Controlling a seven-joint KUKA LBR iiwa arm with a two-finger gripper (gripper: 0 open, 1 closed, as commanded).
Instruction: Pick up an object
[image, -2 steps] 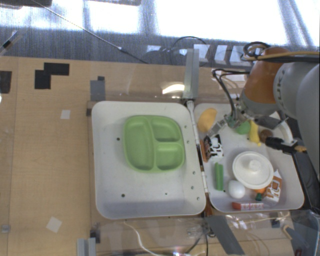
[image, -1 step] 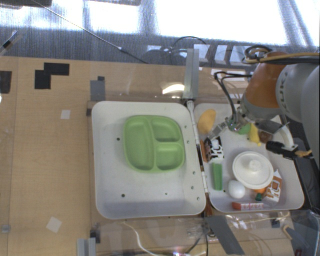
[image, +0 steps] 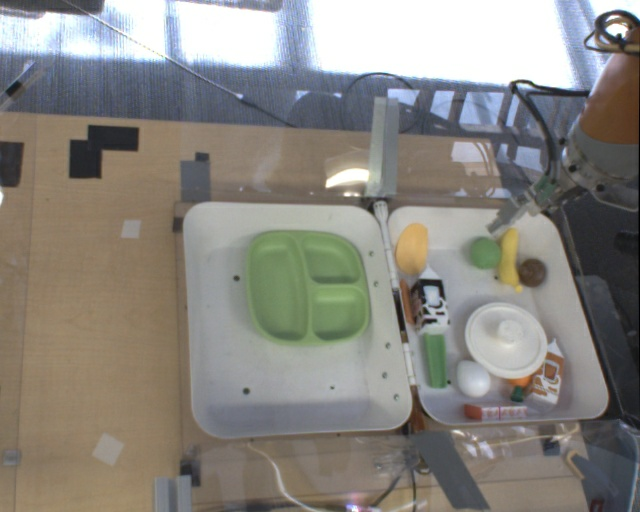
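The right bin (image: 585, 330) holds several objects. There is a yellow-orange mango (image: 411, 248), a green lime (image: 485, 252), a yellow banana (image: 510, 258) and a small brown ball (image: 532, 271). Below them are a black-and-white carton (image: 430, 302), a green bar (image: 435, 360), a round white lidded bowl (image: 506, 338), a white egg (image: 473, 379), a red-and-white box (image: 495, 411) and an orange-and-white carton (image: 547, 378). My gripper (image: 518, 211) hangs over the bin's far edge, just above the lime and banana, and holds nothing that I can see.
A green divided plate (image: 305, 285) lies in the left bin (image: 215, 380). A grey upright post (image: 383, 150) stands at the back between the bins. Cables run behind the right bin by the arm (image: 610, 120).
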